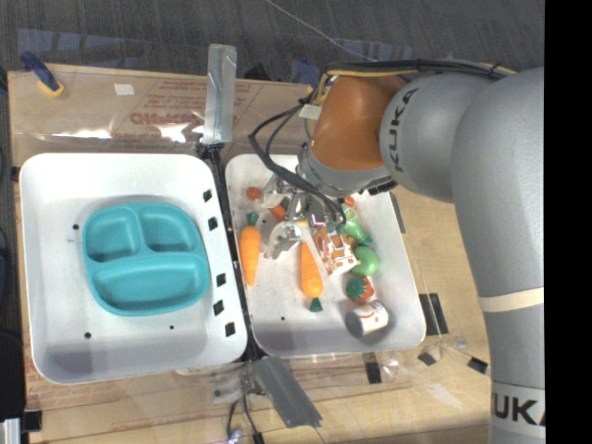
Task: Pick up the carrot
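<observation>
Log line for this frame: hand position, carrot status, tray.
hand low in right bin | between two carrots | both lying on bin floor | teal tray in left bin

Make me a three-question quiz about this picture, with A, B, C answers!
1. Where is the teal plastic divided plate?
A. left white bin
B. right white bin
C. bare bench

2. How many orange toy carrots lie in the right bin?
A. none
B. two
C. five

3. The teal plate's compartments hold:
A. carrots
B. a can
C. nothing

Answers:
1 A, it sits in the left bin.
2 B, one carrot lies by the left wall, another mid-bin.
3 C, its compartments look bare.
</observation>
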